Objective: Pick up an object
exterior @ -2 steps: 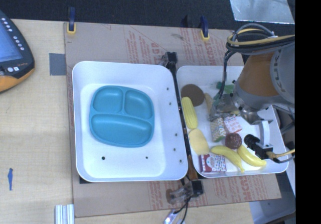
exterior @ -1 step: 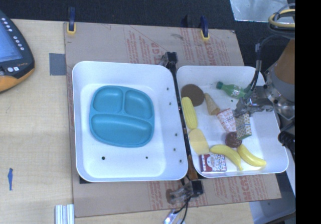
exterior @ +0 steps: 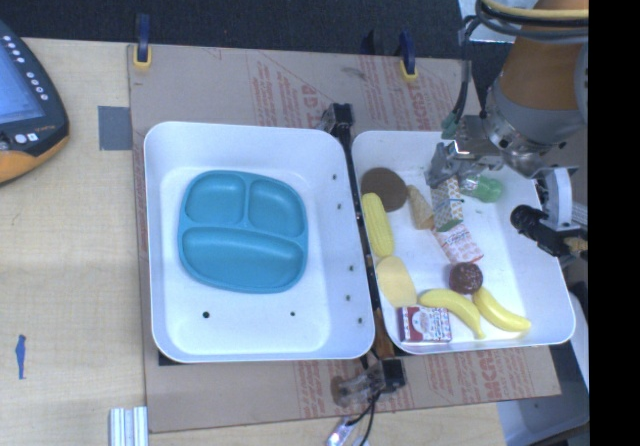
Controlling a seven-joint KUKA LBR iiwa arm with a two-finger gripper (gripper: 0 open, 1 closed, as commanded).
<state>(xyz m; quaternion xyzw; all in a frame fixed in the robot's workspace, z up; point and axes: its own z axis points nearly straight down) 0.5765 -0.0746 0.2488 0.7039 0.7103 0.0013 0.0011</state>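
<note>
My gripper [exterior: 450,174] hangs low over the back of the right bin [exterior: 545,279], just above a printed snack packet [exterior: 457,229]. A green item [exterior: 488,189] lies right beside it, and a tan wedge [exterior: 420,207] is just to its left. Further left are a brown disc [exterior: 383,187], a corn cob [exterior: 377,224] and a pale yellow block [exterior: 396,281]. Near the front lie two bananas [exterior: 455,310] [exterior: 501,311], a dark round piece [exterior: 466,278] and a red-and-white box [exterior: 425,324]. I see nothing lifted clear of the bin.
The left bin [exterior: 170,324] holds a blue divided plate [exterior: 243,231]. A black clip [exterior: 341,119] sits where the bins meet at the back. A handheld pendant [exterior: 25,99] lies at the far left of the bench.
</note>
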